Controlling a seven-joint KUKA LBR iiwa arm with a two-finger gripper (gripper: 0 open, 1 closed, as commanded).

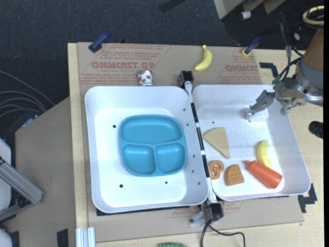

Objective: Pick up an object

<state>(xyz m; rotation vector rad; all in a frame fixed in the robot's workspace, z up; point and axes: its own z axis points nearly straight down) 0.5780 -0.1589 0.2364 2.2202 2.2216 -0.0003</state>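
The right bin (288,133) holds a tan wedge (217,140), a small pretzel (216,169), a brown waffle-like piece (234,175), a yellow banana (263,153) and an orange-red bottle (264,174), all in its near half. My gripper (269,106) hangs over the far part of this bin, apart from every object. Its fingers (256,106) stand spread with nothing between them. The wedge lies nearest, below and to the left of the gripper.
A blue three-compartment plate (152,144) lies in the left bin (97,138). On the bench behind the bins are a second banana (204,59), a small spotted item (145,77) and blue clamps (99,41). The divider (198,133) between the bins runs down the middle.
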